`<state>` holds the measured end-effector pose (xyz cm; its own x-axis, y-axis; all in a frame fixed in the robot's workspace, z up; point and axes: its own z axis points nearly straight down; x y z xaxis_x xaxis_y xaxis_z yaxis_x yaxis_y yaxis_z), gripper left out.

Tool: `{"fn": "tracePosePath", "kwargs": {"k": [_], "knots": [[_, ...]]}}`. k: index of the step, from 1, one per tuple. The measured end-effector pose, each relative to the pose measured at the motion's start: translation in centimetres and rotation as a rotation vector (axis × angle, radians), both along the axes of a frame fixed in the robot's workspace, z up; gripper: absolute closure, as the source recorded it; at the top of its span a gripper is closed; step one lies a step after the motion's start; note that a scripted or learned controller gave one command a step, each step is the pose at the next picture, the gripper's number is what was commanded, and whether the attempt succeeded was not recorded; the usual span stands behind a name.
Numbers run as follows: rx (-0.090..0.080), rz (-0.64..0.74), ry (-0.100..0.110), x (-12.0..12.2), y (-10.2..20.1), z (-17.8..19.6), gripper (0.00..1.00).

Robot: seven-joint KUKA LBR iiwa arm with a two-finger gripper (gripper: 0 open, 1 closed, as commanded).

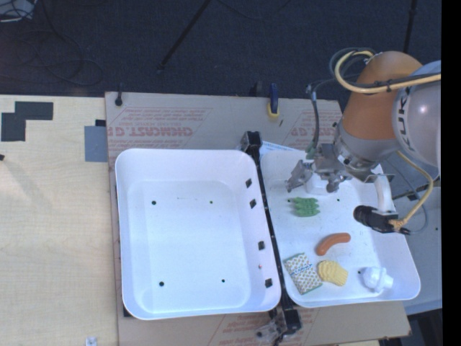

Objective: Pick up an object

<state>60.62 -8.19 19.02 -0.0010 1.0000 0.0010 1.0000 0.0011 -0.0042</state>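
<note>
My gripper [315, 183] hangs over the far part of the right bin [403, 265], its two grey fingers spread open with nothing between them. Just below it in the view lies a green leafy toy [305, 207], apart from the fingers. Nearer the front of that bin are an orange sausage [333, 243], a green-and-white checkered square [302, 272], a yellow ridged piece [333, 272] and a small white object [374, 278].
The left bin [137, 193] sits beside the right one, with a black divider strip [261, 215] between them. The arm's orange and grey wrist [374, 114] looms over the right bin's far right corner. Both bins rest on a cardboard sheet [180, 125].
</note>
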Motion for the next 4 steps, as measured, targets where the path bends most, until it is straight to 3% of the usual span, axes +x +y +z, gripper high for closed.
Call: {"fn": "tracePosePath", "kwargs": {"k": [1,2,3,4], "knots": [[0.000,-0.003,0.001,-3.6,-0.5,-10.7,0.00],[0.000,-0.008,0.001,-3.5,-0.7,-9.3,1.00],[0.003,0.009,-0.010,-2.9,8.8,0.3,1.00],[0.002,0.006,-0.011,-3.7,14.0,10.9,1.00]]}}
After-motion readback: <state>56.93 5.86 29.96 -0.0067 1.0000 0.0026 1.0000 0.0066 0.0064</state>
